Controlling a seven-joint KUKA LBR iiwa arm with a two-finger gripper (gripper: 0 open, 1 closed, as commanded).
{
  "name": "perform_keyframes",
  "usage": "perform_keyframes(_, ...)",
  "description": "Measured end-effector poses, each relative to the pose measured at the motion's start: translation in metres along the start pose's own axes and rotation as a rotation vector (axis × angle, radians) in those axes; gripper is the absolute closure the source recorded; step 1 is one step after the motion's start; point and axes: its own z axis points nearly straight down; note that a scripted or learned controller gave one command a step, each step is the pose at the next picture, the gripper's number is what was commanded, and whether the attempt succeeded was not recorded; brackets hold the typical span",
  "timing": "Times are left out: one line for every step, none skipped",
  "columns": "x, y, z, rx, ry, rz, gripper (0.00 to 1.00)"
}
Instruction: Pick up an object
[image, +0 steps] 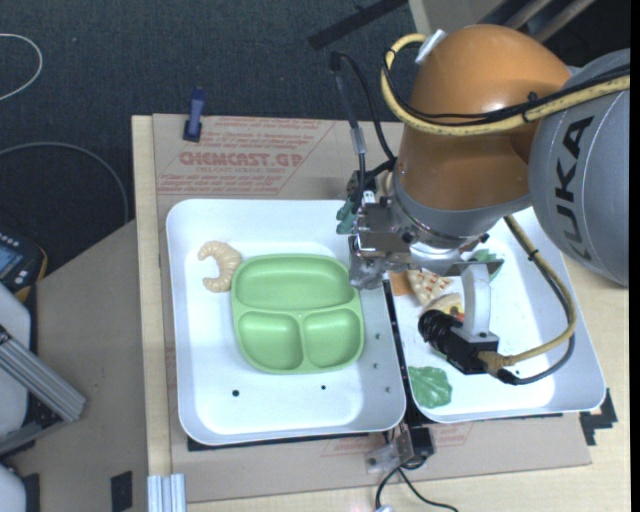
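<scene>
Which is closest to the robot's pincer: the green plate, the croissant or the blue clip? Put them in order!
Starting from the pincer:
1. Green plate, in the left bin, its edge beside the pincer.
2. Croissant, same bin, past the plate's upper-left corner.
3. Blue clip, outside the bins, on the board at top left.
</scene>
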Motion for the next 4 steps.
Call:
perform_keyframes(0.002, 0.001, -0.017, -0.014, 0.005, -0.005, 1.00)
perform_keyframes(0.003, 0.001, -0.027, -0.016, 0.005, -0.005, 1.00)
perform_keyframes(0.004, 0.001, -0.037, -0.017, 0.006, -0.005, 1.00)
perform_keyframes(0.004, 0.002, -0.047, -0.019, 0.006, -0.006, 1.00)
